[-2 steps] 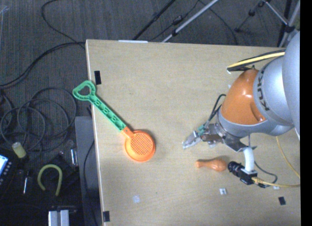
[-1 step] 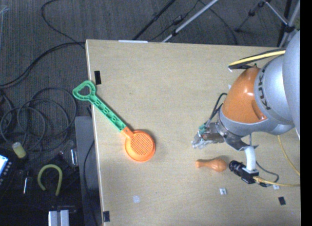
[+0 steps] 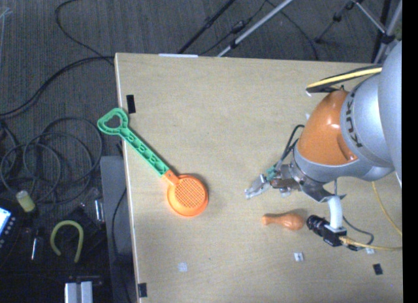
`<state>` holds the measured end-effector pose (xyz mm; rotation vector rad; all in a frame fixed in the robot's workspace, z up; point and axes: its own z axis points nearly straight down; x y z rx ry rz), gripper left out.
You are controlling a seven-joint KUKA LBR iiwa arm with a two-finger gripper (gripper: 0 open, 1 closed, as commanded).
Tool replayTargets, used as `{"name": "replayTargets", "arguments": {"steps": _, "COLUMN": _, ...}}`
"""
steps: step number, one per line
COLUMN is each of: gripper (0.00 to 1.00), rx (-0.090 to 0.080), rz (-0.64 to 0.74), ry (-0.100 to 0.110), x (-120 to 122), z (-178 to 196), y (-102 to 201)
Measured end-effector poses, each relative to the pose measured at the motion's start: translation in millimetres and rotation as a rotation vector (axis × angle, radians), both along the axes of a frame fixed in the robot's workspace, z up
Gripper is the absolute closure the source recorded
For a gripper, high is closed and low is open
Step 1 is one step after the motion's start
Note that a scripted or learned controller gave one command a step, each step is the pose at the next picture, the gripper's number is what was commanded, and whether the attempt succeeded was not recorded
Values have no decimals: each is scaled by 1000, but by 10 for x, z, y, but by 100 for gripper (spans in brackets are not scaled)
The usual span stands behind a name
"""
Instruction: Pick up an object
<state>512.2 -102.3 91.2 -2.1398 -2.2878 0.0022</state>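
Nearest to hand: orange drumstick-shaped piece (image 3: 285, 220), lying flat on the bare bench (image 3: 215, 99), right of centre and towards the near edge (lower in the view). One end fatter than the other. Long axis roughly parallel to the near edge, running left to right. Judged the likeliest pick, being closest to the tool.

Next: gripper (image 3: 256, 189), hanging just beside the piece but apart from it, on the side away from the near edge and a little towards the left edge. Nothing seen held in it. Open or closed: cannot tell from this angle. Bearing from gripper to piece: towards the near edge and slightly towards the right edge. Probable requirement for the coming move: a short shift that way, with the closing direction set across the long axis, not along it.

Behind: arm (image 3: 366, 138), grey with orange band, entering over the right edge and covering that side of the bench.

Further out: scoop (image 3: 157, 163), green handle with a round orange mesh head, well apart to the left. Long axis diagonal, loop end at the left edge, head towards the middle of the bench. No obstacle to the pick.

Small items: white scrap (image 3: 298, 256), near the piece on its near-edge side; black scrap (image 3: 377, 269), close to the near right corner. Neither in the direct path; white scrap possibly nudged if the descent lands too near the near edge.
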Motion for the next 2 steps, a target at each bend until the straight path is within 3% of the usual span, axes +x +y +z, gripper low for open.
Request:
{"name": "replayTargets", "arguments": {"steps": 1, "gripper": 0, "rx": -5, "rz": 12, "ry": -5, "x": 542, "z": 34, "y": -368}}
{"name": "replayTargets", "arguments": {"steps": 2, "gripper": 0, "rx": -6, "rz": 60, "ry": -6, "x": 1139, "z": -81, "y": -198}}
